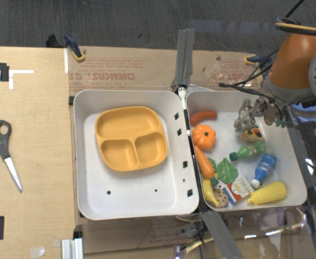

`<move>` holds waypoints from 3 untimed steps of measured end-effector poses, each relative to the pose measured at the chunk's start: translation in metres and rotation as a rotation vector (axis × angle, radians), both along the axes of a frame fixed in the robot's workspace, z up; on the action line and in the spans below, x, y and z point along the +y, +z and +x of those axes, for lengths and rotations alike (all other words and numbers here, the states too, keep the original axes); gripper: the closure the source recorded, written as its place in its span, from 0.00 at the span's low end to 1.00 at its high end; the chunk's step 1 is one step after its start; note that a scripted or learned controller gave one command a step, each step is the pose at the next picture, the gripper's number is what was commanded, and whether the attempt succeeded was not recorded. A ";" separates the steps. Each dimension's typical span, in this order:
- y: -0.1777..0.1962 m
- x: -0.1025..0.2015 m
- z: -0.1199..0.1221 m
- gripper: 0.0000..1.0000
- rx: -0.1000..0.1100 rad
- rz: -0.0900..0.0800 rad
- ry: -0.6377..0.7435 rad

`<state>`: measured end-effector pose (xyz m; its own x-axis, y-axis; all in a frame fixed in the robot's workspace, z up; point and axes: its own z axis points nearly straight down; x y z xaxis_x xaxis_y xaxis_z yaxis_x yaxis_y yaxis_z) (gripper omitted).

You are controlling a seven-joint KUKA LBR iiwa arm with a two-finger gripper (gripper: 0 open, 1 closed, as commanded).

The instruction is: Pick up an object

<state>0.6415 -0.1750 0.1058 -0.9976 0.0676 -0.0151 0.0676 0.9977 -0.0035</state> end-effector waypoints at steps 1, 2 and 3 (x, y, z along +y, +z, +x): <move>-0.012 0.061 -0.017 1.00 0.011 0.004 0.078; 0.027 -0.046 -0.008 1.00 0.007 -0.001 0.291; 0.027 -0.046 -0.008 0.00 0.008 -0.001 0.291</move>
